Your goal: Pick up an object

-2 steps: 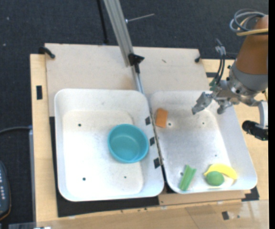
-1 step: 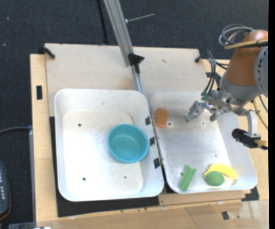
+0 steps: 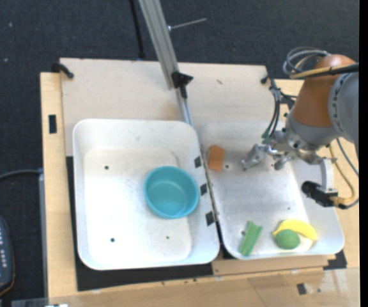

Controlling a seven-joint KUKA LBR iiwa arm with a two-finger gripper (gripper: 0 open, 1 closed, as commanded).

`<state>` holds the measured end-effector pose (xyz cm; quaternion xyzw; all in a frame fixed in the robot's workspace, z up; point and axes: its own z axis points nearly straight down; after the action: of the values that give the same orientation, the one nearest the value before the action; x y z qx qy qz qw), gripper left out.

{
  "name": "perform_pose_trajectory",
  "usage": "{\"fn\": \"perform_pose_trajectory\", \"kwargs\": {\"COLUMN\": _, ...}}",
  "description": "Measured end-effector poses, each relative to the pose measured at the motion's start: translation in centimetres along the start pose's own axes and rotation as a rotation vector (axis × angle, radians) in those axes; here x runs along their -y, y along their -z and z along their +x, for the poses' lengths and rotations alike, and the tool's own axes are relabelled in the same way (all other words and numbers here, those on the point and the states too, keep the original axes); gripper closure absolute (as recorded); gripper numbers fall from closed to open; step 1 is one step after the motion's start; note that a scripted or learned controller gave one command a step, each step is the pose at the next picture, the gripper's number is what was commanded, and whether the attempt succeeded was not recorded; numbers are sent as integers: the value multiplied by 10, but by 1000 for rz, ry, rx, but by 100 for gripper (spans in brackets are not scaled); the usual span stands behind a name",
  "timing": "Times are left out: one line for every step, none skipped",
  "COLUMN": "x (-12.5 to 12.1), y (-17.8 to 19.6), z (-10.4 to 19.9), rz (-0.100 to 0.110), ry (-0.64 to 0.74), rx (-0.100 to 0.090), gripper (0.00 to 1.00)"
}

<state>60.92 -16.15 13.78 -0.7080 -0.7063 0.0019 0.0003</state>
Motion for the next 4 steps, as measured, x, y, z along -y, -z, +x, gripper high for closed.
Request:
{"fn": "perform_pose_trajectory", "kwargs": {"x": -2, "y": 14, "z": -1, "rz": -8, "ry": -3, "rx": 0, "gripper": 100}}
{"fn": "perform_pose_trajectory", "kwargs": {"x": -4, "y": 79, "z": -1, "rz": -12, "ry": 5, "rx": 0, "gripper": 100}}
{"fn": "perform_pose_trajectory", "kwargs": {"x": -5, "y": 80, "z": -1, "rz": -6, "ry": 6, "rx": -2, "gripper": 100}}
{"fn": "perform_pose_trajectory", "kwargs": {"x": 3, "y": 94, "z": 53, "rz": -5, "ry": 10, "rx": -4, "gripper": 100}}
